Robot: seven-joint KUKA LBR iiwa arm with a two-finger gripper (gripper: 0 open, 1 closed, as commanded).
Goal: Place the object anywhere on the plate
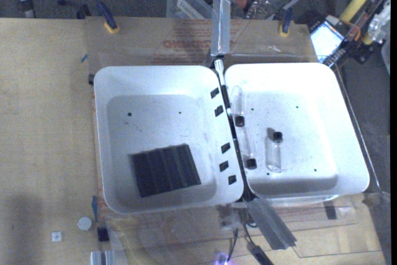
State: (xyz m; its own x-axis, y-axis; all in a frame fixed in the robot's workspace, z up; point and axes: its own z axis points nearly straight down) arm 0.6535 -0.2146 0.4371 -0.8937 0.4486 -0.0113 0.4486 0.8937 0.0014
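You are at the start: nothing is picked up. The plate (166, 169), a dark ribbed slab, lies at the lower left of the left bin (102, 133). The objects, clear bottles (273, 149) with dark caps, lie in the right bin (347, 127), one near centre, others (237, 110) along its left wall. You cannot tell the pincer's state. Your next move calls for reaching one bottle. Their transparent bodies blur into the white floor.
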